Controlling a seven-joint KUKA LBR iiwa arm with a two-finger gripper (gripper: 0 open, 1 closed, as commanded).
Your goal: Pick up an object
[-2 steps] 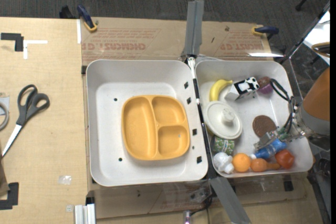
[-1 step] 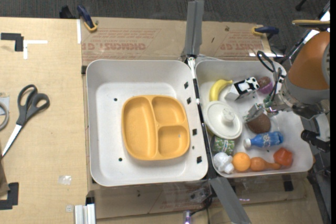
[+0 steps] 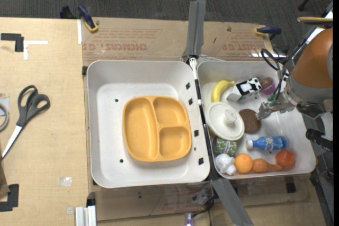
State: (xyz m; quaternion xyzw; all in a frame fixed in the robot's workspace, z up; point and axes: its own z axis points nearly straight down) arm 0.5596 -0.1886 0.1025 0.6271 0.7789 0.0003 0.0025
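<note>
Arm (image 3: 312, 69) comes in from the right, gripper (image 3: 266, 109) low over the right bin (image 3: 303, 129), just right of the brown disc (image 3: 249, 119). Jaw state: cannot tell, tips are too small and blurred; nothing visibly held.

Right bin contents, placed relative to the white lid (image 3: 225, 120):
- banana (image 3: 220, 89) just above it, touching or nearly so
- black-and-white toy (image 3: 248, 87) up and right, past the banana
- purple item (image 3: 266, 84) right of that toy, near the bin's back wall
- brown disc touching the lid's right edge
- green-patterned cup (image 3: 226, 146) directly below
- blue bottle (image 3: 267, 143) below right, lying on its side
- white toy (image 3: 224, 163) at the front-left corner
- orange (image 3: 243, 163) right beside the white toy
- carrot (image 3: 266, 166) right of the orange, along the front wall
- red item (image 3: 285, 158) at the carrot's far end

Left bin (image 3: 103, 129) holds a yellow divided plate (image 3: 157, 128), well left of the lid. Scissors (image 3: 24, 111) lie on the bench further left, outside both bins.
</note>
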